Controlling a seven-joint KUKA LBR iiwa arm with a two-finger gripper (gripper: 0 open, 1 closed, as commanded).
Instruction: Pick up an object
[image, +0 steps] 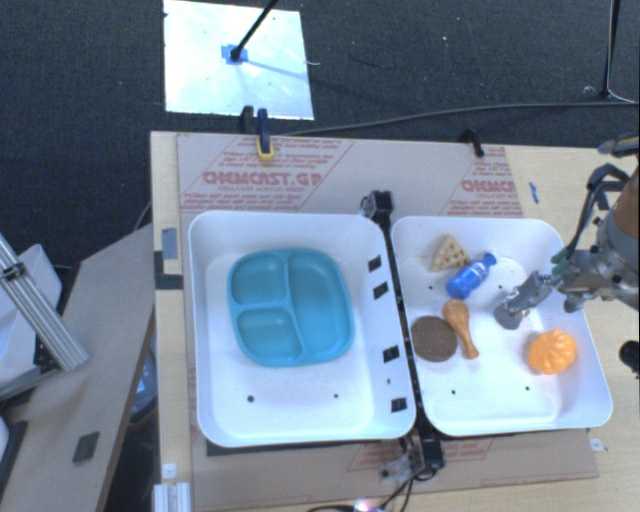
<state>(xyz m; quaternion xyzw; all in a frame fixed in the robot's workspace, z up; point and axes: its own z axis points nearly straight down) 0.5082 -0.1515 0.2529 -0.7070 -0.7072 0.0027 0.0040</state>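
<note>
White bins: two are seen side by side in the camera view; the left bin (215, 330) holds a blue divided plate (291, 306), the right bin (590, 385) holds the small objects.
Objects for picking: a blue bottle (470, 277), a cracker wedge (447, 253), a brown disc (434, 338), a tan drumstick (461, 328) and an orange pumpkin (552, 352) are spread over the right bin.
Gripper: the gripper (510, 312) is placed low over the right bin, between bottle, drumstick and pumpkin; nothing is seen between its fingers, and whether they are parted cannot be told.
Step in hand: the approach is judged under way, with no grasp made.
Next move: one object must be settled on, the nearest being the drumstick or bottle, then straddled by the fingers and clamped before lifting.
</note>
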